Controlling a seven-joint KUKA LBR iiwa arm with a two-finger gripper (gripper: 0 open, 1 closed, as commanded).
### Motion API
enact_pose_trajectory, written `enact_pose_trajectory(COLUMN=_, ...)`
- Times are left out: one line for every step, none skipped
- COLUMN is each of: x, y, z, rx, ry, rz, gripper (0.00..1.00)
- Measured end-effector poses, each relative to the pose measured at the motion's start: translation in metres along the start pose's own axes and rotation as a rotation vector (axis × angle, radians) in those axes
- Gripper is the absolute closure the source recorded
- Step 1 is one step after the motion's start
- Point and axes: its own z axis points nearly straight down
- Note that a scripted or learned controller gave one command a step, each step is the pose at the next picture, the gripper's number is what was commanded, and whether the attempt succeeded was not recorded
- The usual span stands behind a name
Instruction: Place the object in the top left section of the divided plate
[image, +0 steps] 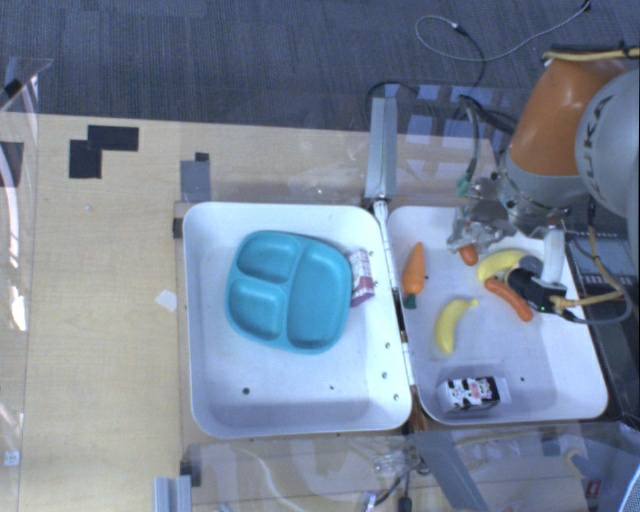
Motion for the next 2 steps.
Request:
enact_pose_trajectory(x=0.098, y=0.046, z=0.035, rx=0.001, ry=0.002, rz=0.113, gripper=1.0)
enact_pose_trajectory(x=0.119, y=0.046, z=0.035, rx=0.002, ry=0.001, rz=0.682, gripper=1.0)
